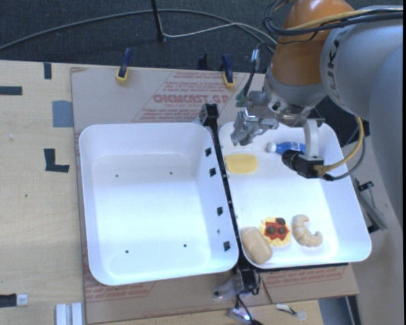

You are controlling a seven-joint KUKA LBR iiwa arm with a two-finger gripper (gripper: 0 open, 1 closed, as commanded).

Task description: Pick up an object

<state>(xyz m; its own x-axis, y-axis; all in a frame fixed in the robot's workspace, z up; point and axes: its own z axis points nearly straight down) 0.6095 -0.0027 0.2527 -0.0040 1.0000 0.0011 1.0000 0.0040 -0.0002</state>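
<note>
Yellow and flat, the disc (241, 163) lies in the right bin (338, 205) near its far end, just below the gripper (245, 133) (whether the gripper is released or clenched, I cannot tell), apart from it.

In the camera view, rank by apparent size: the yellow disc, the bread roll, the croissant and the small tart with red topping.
1. Yellow disc and bread roll: too alike to separate.
2. Croissant and tart: also close, both smaller than the first pair.
</note>
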